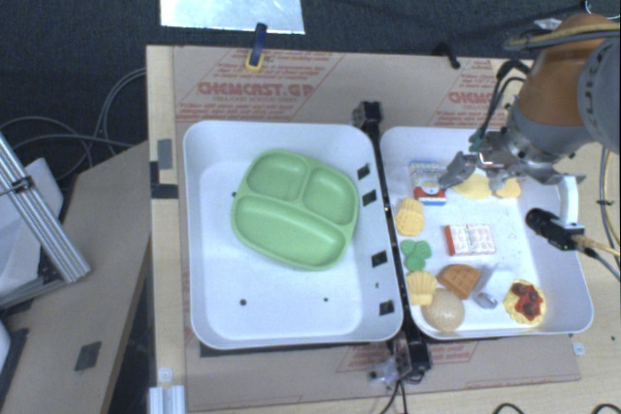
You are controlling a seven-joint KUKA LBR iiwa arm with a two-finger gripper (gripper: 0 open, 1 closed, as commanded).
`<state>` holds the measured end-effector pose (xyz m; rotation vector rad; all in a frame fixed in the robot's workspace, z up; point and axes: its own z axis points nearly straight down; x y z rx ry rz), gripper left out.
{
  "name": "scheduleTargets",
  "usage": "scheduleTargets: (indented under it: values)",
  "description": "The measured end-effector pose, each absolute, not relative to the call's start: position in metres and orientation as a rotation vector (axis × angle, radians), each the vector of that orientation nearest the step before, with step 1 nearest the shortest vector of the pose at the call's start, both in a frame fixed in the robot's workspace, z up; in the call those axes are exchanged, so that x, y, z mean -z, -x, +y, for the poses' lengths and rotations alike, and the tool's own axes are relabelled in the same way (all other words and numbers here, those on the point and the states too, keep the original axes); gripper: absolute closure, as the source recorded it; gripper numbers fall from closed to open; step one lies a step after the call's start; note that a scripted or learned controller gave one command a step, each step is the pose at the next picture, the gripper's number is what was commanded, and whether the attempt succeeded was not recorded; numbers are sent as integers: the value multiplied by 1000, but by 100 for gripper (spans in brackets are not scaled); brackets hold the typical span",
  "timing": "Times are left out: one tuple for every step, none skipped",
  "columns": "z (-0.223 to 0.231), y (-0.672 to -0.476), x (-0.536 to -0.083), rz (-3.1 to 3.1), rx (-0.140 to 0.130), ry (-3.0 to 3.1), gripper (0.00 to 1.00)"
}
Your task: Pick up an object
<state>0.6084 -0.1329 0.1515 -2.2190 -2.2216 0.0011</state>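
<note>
My gripper (480,172) hangs over the back of the right bin (578,291), reaching in from the right under the grey wrist and orange band. It stands open, and nothing shows between its fingers. Just below it lie two pale yellow toy pieces (475,188). A small blue-and-red box (427,181) lies to its left. Further forward are a yellow corn cob (409,216), a red-and-white box (469,238), a green toy (417,254), a brown bread piece (459,279), a beige ball (444,310) and a red-and-yellow slice (524,302).
The left bin (209,305) holds a green divided plate (291,208). A black divider (383,208) runs between the bins. A black fitting with cable (549,228) hangs off the arm over the right bin's right side.
</note>
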Motion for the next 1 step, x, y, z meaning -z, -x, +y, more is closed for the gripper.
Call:
scheduleTargets:
  values:
    - [-136,-610,-91,-2221,3,2222,0]
